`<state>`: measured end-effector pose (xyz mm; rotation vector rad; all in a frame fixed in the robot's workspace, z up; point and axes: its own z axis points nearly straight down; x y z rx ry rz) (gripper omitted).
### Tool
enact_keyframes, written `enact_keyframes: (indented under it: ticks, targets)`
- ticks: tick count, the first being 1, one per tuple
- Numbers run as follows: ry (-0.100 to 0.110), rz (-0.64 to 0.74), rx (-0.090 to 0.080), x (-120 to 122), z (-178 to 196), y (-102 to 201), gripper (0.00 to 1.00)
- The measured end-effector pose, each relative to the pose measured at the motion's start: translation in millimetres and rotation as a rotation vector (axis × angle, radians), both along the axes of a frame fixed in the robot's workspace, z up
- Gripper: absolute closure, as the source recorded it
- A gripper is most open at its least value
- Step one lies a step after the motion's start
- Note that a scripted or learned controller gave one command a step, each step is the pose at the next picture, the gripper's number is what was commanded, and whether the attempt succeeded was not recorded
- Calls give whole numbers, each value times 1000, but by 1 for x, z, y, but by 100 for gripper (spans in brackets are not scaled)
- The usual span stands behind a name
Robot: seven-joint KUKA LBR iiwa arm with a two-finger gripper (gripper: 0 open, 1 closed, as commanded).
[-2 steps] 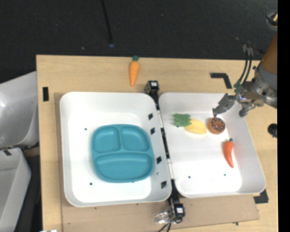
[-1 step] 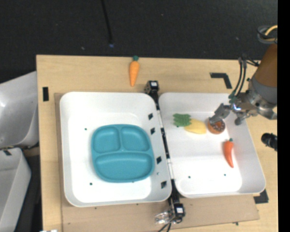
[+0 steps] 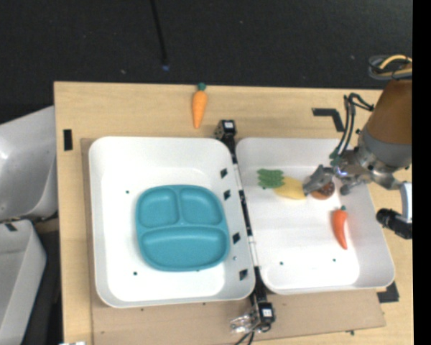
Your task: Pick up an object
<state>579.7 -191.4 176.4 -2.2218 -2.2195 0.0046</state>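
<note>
Left bin (image 3: 100,192) holds a blue plate (image 3: 181,227); right bin's (image 3: 302,272) hand (image 3: 330,182) spread over a brown piece (image 3: 321,188).

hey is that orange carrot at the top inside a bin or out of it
Out. The carrot lies on the bare wooden bench, beyond the far rim of the left bin.

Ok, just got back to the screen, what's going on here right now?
The arm reaches in from the right, with its gripper low over the right bin, right at a small brownish object beside the yellow piece and the green leafy piece. Whether it actually has hold of anything is unclear. A red-orange carrot lies nearby in the same bin. The left bin holds a blue divided plate, and another carrot lies on the bench.
</note>
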Motion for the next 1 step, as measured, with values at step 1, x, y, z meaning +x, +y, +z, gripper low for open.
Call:
enact_keyframes:
  ticks: [1]
  targets:
    - [0, -1, -1, 4, -52, -11, 0]
